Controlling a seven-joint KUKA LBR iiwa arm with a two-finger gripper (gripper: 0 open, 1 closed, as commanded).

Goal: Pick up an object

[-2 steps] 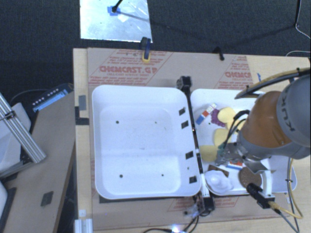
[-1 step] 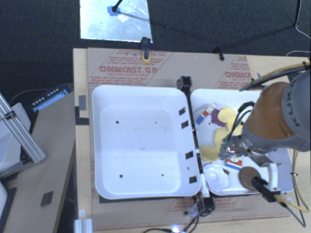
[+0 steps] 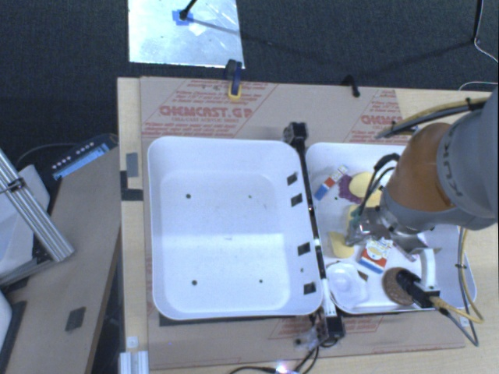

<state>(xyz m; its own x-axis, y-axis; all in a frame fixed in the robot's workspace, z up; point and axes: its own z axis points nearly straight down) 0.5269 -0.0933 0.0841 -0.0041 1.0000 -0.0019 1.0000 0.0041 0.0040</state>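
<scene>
My gripper [image 3: 363, 234] reaches down into the right bin [image 3: 320, 158] from the right, its tip low among the objects there. Around it lie a yellow piece [image 3: 341, 245] just to its left, a red, white and blue carton [image 3: 376, 254] right under the wrist, and a pale yellow round object [image 3: 360, 184] farther back. A small red and blue tube [image 3: 330, 184] lies near the bin's back left. A clear plastic cup [image 3: 346, 278] and a brown round disc [image 3: 398, 285] sit at the front. The wrist hides the fingertips.
The left bin [image 3: 226, 224] lies beside the right one, parted by a black clipped divider [image 3: 306, 209]. Cables [image 3: 456, 287] trail along the right bin's front right edge. A yellow clamp [image 3: 234, 90] stands at the bench's back edge.
</scene>
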